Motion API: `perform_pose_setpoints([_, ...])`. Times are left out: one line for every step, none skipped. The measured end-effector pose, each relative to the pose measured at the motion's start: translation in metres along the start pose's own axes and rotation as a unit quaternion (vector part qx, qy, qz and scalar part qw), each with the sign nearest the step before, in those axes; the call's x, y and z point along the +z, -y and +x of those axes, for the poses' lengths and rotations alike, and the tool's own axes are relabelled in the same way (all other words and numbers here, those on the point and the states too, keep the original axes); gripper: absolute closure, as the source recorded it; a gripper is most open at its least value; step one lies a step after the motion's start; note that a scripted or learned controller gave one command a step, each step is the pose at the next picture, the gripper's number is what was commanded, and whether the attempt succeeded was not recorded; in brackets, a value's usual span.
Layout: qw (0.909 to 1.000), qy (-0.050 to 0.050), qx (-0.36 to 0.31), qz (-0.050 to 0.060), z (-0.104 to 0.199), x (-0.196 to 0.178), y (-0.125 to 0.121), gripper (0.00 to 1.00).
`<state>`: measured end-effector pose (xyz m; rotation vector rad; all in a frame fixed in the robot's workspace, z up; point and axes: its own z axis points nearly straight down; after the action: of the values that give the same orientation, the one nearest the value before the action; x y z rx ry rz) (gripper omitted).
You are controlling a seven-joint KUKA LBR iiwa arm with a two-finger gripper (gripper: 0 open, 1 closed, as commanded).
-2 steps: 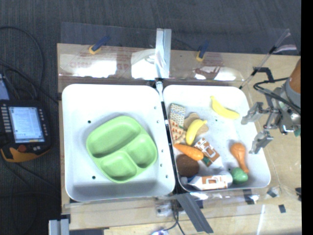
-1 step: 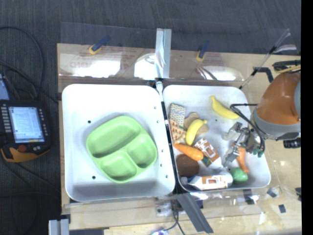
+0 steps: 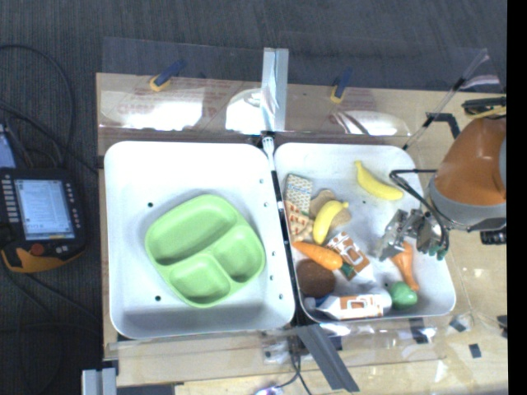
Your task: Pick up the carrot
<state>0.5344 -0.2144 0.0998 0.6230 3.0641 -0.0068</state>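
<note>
With our gripper [image 3: 401,235] just above the carrot [image 3: 404,267], grip state unclear, we should straddle its middle before closing.

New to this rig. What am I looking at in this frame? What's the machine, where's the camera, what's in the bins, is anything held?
One fixed camera looks down at a slant on a bench with two shallow white bins. The grey robot arm with an orange band reaches in from the right; its two-finger end effector hangs low over the right white bin.

The left white bin holds a green three-compartment plastic tray. The right bin holds toy food: a yellow banana near the back, a second yellow banana, an orange carrot beside a brown round item, another orange carrot just below the end effector, a green round item, and small printed packets.

I cannot tell whether anything is gripped.
</note>
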Motion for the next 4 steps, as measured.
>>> perform_pose_setpoints([0.986,-0.008,-0.167,-0.002,0.051,-0.052,-0.014,1.0])
perform_pose_setpoints([0.9779,-0.007,-0.209,-0.002,0.028,-0.079,0.019,1.0])
perform_pose_setpoints([0.929,-0.008,-0.37,-0.005,0.048,-0.023,-0.007,1.0])
perform_pose_setpoints([0.9075,-0.005,-0.42,-0.005,0.06,-0.089,-0.091,1.0])
